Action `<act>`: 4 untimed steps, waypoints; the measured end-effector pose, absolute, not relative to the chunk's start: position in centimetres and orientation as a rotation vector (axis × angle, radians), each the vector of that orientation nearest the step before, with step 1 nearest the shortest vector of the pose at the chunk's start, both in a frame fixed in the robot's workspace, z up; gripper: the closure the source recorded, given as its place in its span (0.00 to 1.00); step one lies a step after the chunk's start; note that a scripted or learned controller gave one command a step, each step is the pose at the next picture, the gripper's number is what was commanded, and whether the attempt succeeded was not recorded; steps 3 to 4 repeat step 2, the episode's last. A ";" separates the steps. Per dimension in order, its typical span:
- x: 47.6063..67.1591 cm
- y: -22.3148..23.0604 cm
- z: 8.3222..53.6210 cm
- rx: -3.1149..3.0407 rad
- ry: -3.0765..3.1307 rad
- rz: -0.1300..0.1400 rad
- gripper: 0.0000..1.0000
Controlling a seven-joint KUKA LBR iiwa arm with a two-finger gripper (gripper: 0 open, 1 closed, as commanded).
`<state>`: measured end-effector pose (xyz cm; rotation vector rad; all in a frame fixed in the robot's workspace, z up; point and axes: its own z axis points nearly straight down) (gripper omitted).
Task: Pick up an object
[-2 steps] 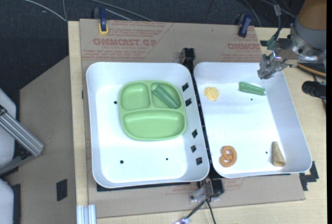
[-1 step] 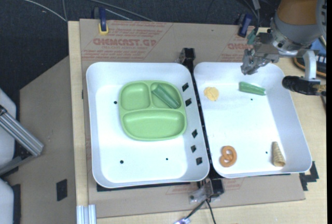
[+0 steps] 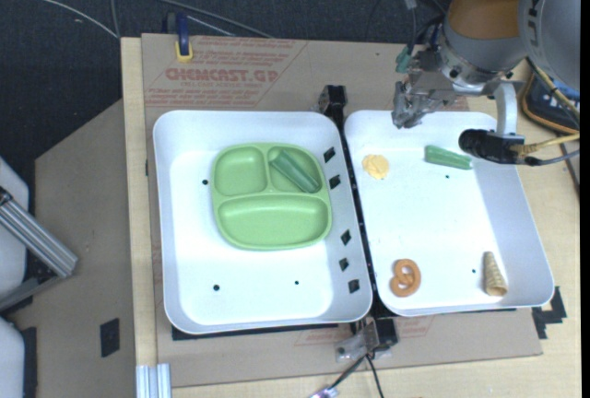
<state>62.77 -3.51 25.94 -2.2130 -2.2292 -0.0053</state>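
4 toys: yellow piece point(image 3: 375, 167), green stick point(image 3: 448, 158), pretzel point(image 3: 405, 277) and cone point(image 3: 495, 274) lie in right bin point(image 3: 516, 230).
Pincer point(image 3: 407, 116): above bin's top edge; grip, cannot tell.
Done: nothing lifted.
Left: grab 1.

From where I stand, the shallow white right bin point(image 3: 516, 230) has a broad bare middle, open from above. Its obstacles sit at the edges: a small yellow lump point(image 3: 375, 167) and a green flat stick point(image 3: 448, 158) near the far side, a brown pretzel piece point(image 3: 405, 277) and a tan cone point(image 3: 495, 274) near the front rim. In the white left bin point(image 3: 184, 276), a green divided plastic plate point(image 3: 267, 203) fills the centre, leaving free strips along the front and left.
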 end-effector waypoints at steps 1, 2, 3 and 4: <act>62.3 2.0 24.4 -2.211 -2.225 0.001 1.00; 62.3 6.7 24.6 -2.214 -2.226 -0.003 1.00; 62.3 6.7 24.6 -2.214 -2.226 -0.003 1.00; 62.3 6.7 24.6 -2.214 -2.226 -0.003 1.00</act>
